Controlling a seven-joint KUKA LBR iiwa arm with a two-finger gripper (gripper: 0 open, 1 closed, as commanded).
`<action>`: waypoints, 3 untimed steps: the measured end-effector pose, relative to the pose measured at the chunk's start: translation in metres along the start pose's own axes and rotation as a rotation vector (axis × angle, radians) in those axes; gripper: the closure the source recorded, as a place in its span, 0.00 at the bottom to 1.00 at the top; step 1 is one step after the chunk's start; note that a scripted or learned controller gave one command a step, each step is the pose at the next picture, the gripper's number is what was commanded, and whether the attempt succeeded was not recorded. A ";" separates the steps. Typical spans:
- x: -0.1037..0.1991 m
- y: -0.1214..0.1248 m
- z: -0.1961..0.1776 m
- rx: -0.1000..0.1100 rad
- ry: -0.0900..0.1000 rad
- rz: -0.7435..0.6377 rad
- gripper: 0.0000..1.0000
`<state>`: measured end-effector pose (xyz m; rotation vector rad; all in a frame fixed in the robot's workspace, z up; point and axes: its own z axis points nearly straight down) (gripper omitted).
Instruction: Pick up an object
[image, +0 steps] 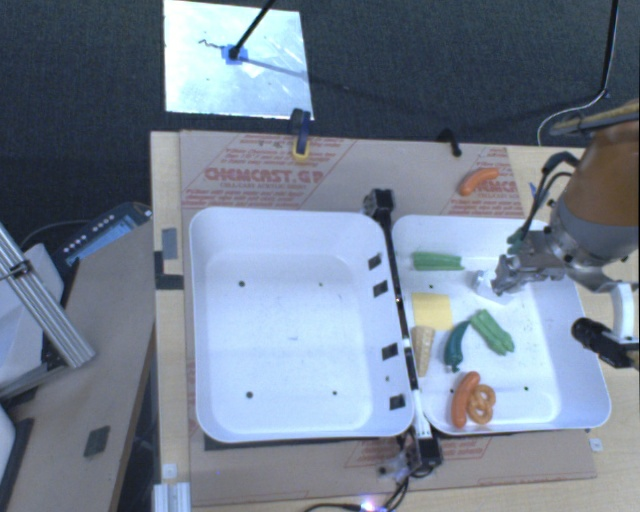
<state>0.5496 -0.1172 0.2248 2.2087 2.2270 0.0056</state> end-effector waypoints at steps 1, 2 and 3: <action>0.016 -0.030 0.101 0.015 0.004 0.007 1.00; 0.033 -0.055 0.131 -0.028 -0.008 0.008 1.00; 0.032 -0.052 0.120 -0.033 -0.009 0.007 1.00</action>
